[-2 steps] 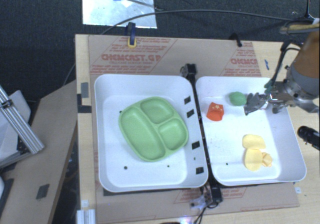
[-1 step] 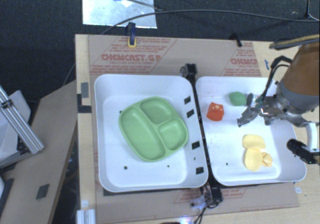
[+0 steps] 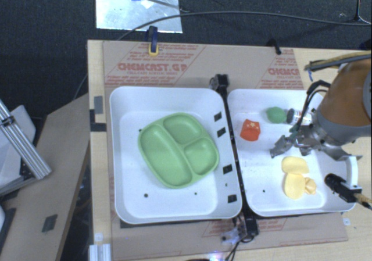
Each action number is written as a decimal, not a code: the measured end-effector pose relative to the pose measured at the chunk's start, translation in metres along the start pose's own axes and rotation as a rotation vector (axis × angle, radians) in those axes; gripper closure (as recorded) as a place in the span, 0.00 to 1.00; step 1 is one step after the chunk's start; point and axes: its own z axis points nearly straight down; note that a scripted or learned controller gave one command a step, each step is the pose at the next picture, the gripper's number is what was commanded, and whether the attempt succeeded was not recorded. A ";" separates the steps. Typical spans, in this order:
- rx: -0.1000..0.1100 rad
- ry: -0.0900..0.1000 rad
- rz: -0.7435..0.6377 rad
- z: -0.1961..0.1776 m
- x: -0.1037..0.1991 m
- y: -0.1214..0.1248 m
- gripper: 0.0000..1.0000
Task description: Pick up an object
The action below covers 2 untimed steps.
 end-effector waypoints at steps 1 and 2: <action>-0.007 -0.002 0.000 0.058 -0.006 -0.003 0.00; -0.012 -0.004 0.000 0.044 -0.006 -0.001 1.00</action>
